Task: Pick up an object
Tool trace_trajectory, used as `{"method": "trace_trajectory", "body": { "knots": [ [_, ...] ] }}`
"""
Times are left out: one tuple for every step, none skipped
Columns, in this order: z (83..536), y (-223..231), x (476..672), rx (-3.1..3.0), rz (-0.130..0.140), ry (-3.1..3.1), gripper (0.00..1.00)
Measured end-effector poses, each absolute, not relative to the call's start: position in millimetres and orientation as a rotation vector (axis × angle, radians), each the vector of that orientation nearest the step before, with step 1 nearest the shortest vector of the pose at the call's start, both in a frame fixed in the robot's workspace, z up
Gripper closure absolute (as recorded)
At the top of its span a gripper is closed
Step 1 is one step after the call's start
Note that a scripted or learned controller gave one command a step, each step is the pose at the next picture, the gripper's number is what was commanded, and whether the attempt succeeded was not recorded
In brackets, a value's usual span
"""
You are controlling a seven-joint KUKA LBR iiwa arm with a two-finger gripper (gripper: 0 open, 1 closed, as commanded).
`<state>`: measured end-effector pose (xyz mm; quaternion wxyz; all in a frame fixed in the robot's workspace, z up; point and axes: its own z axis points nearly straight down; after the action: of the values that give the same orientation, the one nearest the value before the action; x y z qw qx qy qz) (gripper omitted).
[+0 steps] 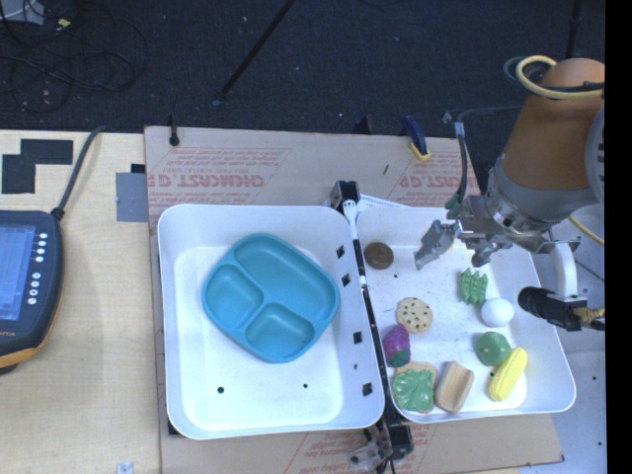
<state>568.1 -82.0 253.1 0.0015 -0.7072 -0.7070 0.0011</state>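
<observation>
My gripper [457, 249] hangs over the back of the right bin [563, 388], open, with nothing between its fingers [432, 244]. A brown round piece [378, 256] lies to its left near the divider. Just below the gripper are a small green ridged toy [473, 286] and a white egg [497, 312]. Further forward lie a chocolate-chip cookie [414, 314], a purple toy [396, 344], a green pepper [492, 347], a yellow corn cob [508, 374], a tan bread piece [454, 386] and a green leafy piece [415, 389].
The left bin [183, 363] holds a blue divided plate [270, 296]. A tablet-like controller [25, 276] sits at the bench's left edge. The raised rims between the two bins run down the middle.
</observation>
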Motion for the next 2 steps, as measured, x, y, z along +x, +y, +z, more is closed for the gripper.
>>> {"method": "trace_trajectory", "body": {
  "knots": [
    [226.6,-129.5,614.0,-2.223,0.003,-2.221,0.00],
    [149.1,-193.1,645.0,-2.224,0.002,-2.221,0.00]
  ]
}}
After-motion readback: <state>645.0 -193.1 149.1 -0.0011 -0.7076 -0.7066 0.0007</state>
